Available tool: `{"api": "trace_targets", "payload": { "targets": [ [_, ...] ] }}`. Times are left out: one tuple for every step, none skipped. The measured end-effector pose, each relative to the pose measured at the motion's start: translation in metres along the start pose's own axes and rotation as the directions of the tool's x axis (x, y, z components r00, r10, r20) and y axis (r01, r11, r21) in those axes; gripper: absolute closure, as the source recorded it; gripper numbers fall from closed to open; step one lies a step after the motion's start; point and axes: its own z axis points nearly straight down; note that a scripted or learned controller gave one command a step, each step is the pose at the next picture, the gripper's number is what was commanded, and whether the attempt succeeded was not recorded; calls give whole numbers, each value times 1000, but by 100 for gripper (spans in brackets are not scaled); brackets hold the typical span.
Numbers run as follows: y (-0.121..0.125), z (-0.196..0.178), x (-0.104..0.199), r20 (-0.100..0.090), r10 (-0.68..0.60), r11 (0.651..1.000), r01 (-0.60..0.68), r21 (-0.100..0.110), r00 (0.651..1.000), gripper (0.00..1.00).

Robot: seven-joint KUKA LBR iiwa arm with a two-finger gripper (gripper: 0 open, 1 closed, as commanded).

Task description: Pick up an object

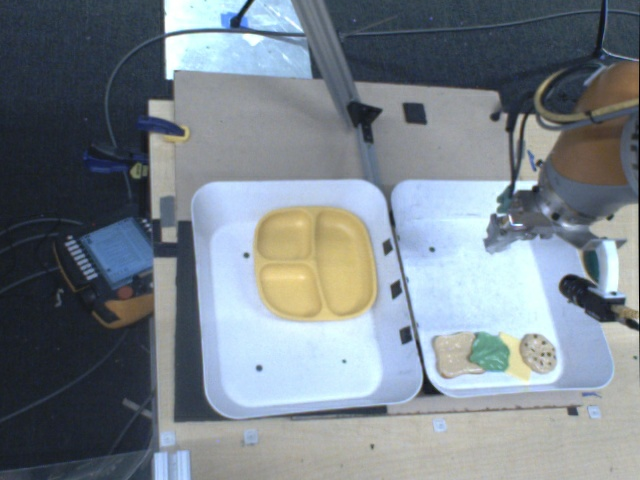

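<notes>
Hand [503,233] apparently above right bin [450,268], toy food [495,354] nearer the front.

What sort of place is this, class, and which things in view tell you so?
Most likely a robotics lab bench set up for grasping trials. A robot arm reaches over two white bins, toy food lies in the right one, and loose cables and clamps lie around the bench.

Robot lab: 2 white bins [300,388], clamps [110,158], loose cables [60,378].
</notes>
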Motion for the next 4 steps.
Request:
{"api": "trace_targets", "payload": {
  "targets": [
    [2, -54, 0, 0, -1, 1000, 1, -1, 1000, 100],
    [12, -43, 44, -1, -2, 1000, 2, 3, 1000, 100],
    [24, -30, 99, -2, -5, 1000, 5, 4, 1000, 100],
    [29, -39, 154, -3, -5, 1000, 5, 3, 1000, 100]
  ]
}}
